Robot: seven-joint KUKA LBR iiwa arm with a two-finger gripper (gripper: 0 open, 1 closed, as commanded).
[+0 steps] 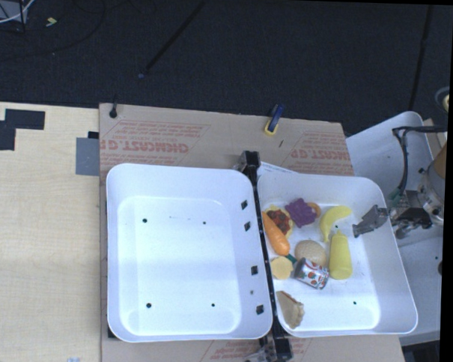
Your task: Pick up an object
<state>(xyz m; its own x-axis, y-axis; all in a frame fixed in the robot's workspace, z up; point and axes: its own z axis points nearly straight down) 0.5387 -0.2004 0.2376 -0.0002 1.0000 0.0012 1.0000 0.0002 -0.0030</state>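
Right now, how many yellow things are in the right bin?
3. A banana near the far right by the gripper, a corn cob just below it, and a small yellow round piece beside the can. Others could hide under the pile.

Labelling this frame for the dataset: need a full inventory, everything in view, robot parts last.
left bin: 1, white, left half of the bench
right bin: 1, white, beside it on the right, holds all the toy food
carrot: 1, orange, right bin, near the divider
purple item: 1, purple, upper part of right bin
banana: 1, yellow, right of the purple item
corn: 1, yellow, below the banana
can: 1, red and white label, bin middle
bread piece: 1, tan, lower part of right bin
clamp: 1, blue and yellow, top edge of cardboard
hand: 1, dark grey, over the right bin's right side, near the banana
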